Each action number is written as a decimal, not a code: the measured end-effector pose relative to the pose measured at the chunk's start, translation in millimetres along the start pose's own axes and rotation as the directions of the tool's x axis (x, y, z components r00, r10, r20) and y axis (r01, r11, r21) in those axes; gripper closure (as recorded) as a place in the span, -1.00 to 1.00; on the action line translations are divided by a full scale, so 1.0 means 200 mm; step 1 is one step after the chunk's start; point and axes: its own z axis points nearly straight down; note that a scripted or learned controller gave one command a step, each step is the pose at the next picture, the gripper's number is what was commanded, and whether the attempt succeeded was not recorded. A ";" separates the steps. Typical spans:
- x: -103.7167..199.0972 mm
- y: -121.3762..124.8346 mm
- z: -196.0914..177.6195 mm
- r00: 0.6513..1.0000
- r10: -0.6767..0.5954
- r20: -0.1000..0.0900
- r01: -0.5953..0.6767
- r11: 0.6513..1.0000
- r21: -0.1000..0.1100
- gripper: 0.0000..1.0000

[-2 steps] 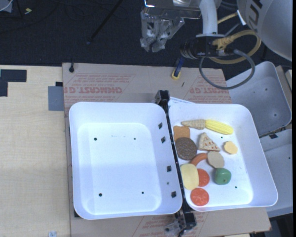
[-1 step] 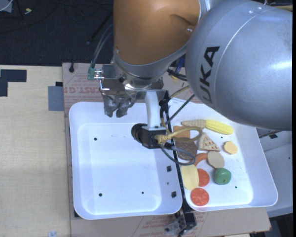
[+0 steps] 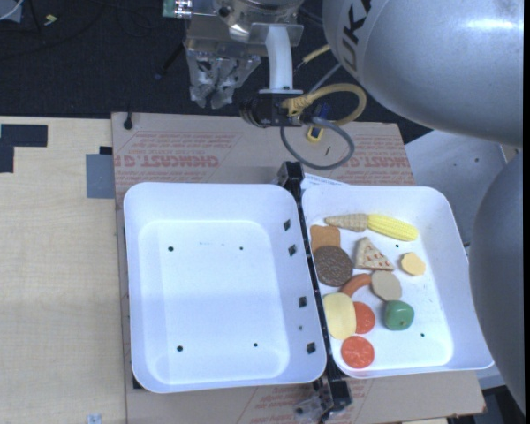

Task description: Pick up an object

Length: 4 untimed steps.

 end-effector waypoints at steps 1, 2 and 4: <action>0.00 -0.03 -0.37 1.000 -0.003 0.000 0.003 1.000 0.002 1.00; -0.27 -0.37 -0.35 1.000 0.004 0.004 -0.004 1.000 0.014 1.00; 0.00 -0.28 -0.37 1.000 0.001 -0.001 -0.001 1.000 -0.004 1.00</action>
